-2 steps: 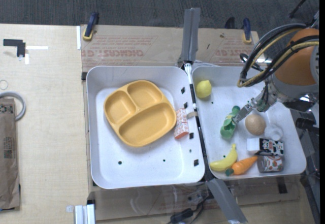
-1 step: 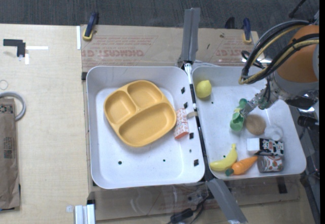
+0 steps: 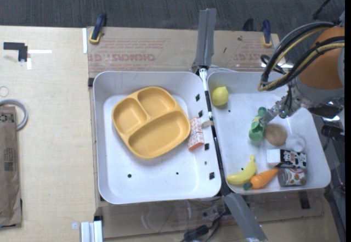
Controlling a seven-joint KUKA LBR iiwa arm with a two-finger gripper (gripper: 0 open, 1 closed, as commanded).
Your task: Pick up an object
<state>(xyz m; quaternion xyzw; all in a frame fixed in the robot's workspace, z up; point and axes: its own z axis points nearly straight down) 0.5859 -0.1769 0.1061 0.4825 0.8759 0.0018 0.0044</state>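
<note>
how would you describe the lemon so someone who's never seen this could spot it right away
Look in the right-hand white bin, at its far left corner beside the divider between the two bins. The lemon sits there alone, apart from the cluster of things nearer the gripper. It is small, round and pale yellow, unlike the long curved banana at the near edge.

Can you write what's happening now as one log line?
hand low in right white bin | at green plastic toy | yellow divided plate in left bin
</note>
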